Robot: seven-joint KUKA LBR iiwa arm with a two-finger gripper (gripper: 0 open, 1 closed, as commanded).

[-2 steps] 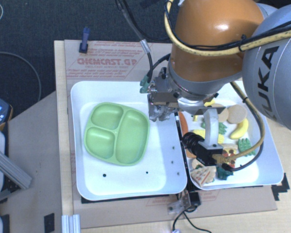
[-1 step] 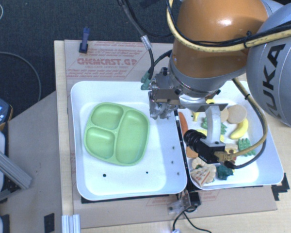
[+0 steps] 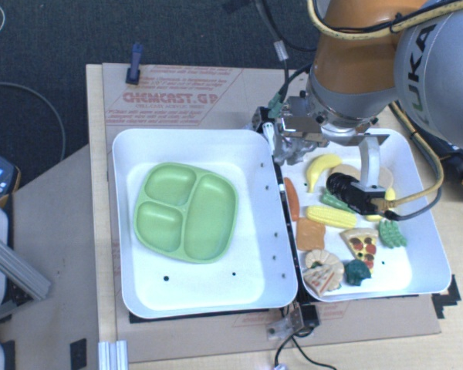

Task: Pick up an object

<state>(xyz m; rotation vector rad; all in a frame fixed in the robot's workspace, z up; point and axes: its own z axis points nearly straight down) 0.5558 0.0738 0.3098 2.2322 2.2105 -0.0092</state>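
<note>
Hovering gripper: low over the far end of the right bin, hung beneath the orange-banded wrist (the arm's own bulk covers much of it).
Gripper state: cannot tell whether it is spread or closed, since the wrist hides its working end.
Held thing: nothing is visibly clamped, so I judge that no pick has been made yet.
Closest candidate: a toy banana, just beneath the gripper on the bin floor; whether the two touch is unclear.
Next nearest: an orange-red sausage-shaped piece, off to the tool's side along the bin wall, and a yellow corn cob a little beyond the banana.
Further from the tool: an orange square, a pizza slice, a round sandwich-like piece, a dark green lump and a leafy green piece, all resting in the bin's near half.
Well apart from the tool: the left bin, holding a green divided plate.
Done: the approach, by my reading, as the tool is already over the stocked bin.
Left: closing on one piece and lifting it clear of the bin.
Progress: early.
</note>
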